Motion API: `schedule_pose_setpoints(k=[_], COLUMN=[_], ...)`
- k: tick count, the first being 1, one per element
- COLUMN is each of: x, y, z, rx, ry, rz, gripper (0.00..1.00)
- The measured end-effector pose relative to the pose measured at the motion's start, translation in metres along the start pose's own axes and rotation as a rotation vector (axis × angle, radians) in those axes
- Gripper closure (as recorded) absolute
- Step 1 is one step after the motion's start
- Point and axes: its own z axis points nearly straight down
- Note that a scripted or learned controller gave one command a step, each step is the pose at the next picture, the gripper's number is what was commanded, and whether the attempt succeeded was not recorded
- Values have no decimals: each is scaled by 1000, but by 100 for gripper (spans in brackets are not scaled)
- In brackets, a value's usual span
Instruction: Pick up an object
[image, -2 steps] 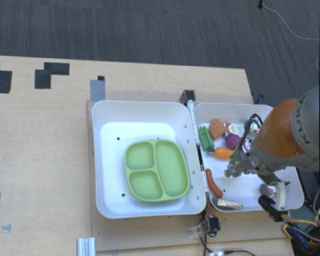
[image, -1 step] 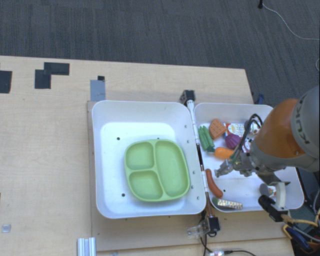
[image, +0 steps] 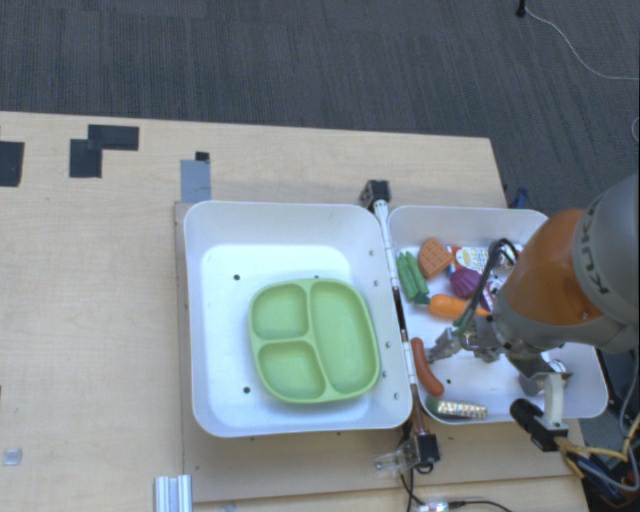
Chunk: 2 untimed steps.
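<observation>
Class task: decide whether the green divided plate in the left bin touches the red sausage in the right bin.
Apart. The camera view shows the green divided plate in the left bin and the red sausage in the right bin, with the bins' rims between them.

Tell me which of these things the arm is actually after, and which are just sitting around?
Part of the job:
gripper, low in the right bin
toy food there: sausage, carrot, green pod, corn cob

Just lying about:
left bin
green divided plate
</observation>
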Motion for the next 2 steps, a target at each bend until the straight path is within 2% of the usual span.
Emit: schedule_pose_setpoints(k=[1,2], x=[1,1], y=[2,2], z=[-11,-10], rx=[-5,-5], ry=[0,0], rz=[-3,-3], gripper=[100,0])
